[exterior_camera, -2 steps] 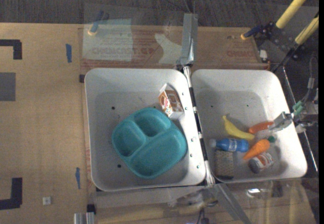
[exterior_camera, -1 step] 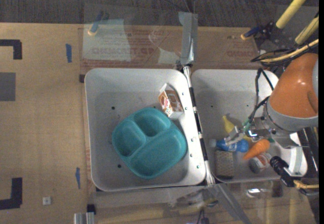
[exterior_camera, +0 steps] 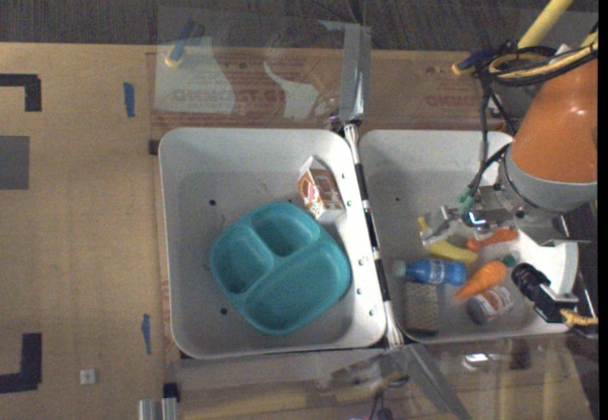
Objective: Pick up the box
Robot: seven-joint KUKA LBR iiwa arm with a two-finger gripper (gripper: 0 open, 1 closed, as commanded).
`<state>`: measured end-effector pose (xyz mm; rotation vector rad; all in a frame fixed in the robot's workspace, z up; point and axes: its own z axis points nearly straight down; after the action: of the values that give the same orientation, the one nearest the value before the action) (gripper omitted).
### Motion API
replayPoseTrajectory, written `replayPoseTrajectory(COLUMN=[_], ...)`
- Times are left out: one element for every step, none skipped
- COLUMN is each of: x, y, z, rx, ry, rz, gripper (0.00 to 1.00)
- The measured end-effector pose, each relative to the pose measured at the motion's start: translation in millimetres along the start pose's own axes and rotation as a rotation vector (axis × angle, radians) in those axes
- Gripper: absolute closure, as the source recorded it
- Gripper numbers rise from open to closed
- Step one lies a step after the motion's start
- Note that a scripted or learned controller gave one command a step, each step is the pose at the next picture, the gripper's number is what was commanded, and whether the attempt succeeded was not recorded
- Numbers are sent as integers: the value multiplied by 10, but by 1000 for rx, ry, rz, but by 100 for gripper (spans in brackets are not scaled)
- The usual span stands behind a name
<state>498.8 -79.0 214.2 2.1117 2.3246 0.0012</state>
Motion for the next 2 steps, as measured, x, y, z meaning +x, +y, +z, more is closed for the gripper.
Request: replayPoseTrajectory(x=[-360, -374], y=[-181, 295], z=[1118, 1258], rx=[-12, -6], ry=[-5, -2], rz=[-209, 7], gripper=[0, 0])
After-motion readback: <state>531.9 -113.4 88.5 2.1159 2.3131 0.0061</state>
